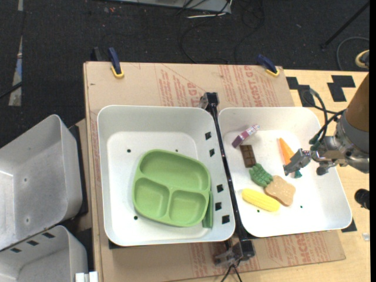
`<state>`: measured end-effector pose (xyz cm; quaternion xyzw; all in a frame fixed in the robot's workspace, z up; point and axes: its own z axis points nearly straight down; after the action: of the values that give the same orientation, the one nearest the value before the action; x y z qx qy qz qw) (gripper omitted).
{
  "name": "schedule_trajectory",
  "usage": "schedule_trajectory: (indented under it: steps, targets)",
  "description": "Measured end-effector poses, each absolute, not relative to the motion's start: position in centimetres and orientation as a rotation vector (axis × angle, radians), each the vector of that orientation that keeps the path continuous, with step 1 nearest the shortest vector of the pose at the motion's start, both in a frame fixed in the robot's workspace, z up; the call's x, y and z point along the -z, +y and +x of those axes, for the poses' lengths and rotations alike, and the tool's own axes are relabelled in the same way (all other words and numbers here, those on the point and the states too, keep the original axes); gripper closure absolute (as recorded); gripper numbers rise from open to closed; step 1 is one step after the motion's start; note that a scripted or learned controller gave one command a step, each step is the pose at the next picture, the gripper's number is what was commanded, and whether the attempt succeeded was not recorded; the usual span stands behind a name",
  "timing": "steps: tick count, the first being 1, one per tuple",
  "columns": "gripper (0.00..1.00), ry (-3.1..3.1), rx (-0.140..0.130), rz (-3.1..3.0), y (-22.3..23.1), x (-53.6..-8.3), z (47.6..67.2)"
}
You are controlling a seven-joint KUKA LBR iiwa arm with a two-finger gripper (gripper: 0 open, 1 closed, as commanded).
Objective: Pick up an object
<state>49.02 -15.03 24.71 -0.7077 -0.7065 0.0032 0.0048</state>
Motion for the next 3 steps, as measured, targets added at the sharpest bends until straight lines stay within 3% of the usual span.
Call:
schedule_trajectory:
  steps: [1,3]
  targets:
    - [0.00,-2.223,0.000,-2.219,-15.0,-25.2,49.2]
    - [0.00,-2.216,-0.004,-2.220,-14.4,-12.5,48.9]
